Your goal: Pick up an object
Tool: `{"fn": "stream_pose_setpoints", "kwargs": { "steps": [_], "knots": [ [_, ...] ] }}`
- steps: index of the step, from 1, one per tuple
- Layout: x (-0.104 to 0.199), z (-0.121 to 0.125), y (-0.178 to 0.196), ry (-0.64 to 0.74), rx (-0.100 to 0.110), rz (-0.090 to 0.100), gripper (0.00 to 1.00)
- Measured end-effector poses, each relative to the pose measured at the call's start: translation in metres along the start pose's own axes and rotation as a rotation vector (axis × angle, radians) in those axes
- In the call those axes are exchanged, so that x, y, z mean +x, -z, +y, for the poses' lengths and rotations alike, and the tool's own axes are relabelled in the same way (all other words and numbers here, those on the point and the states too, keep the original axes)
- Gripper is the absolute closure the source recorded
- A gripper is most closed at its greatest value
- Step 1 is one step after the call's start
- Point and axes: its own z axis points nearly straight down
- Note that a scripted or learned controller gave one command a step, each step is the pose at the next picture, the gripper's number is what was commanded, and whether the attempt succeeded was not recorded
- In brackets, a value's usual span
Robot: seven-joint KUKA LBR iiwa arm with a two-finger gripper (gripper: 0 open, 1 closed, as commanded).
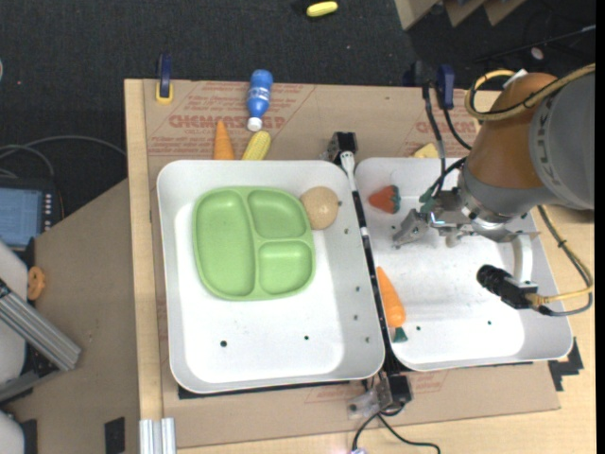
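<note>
The only writing I can make out is red lettering (203,119) printed on the cardboard sheet (142,253) under the bins, at 12 o'clock from the left bin (255,339). It seems to begin "CHEMS"; the rest is blurred and partly covered by a small blue-and-white bottle (258,97) lying on it. I can't read any label on the bottle.

The arm (567,140) comes in from 3 o'clock. Its orange band (506,149) is above the far half of the right bin (454,329), and the wrist is bent down and towards 9 o'clock. The gripper (427,230) hangs low over the bin floor, a little towards 12 o'clock from the bin's middle. From this angle I can't tell how wide the claw stands, and I see nothing in it.

A toy strawberry (383,199) lies near the right bin's 11 o'clock corner, close to the gripper at its 10 o'clock but apart from it. A toy carrot (389,296) lies along the bin's 9 o'clock wall, green tip towards 6 o'clock.

In the left bin I see a green divided plate (253,244) with a beige ball (320,206) at its 2 o'clock edge.
</note>
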Motion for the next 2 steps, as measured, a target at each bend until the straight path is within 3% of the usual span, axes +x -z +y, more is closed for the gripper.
{"fn": "stream_pose_setpoints", "kwargs": {
  "steps": [2],
  "knots": [
    [0.002, 0.072, -0.037, -0.002, -0.008, -0.004, 0.0]
  ]
}}
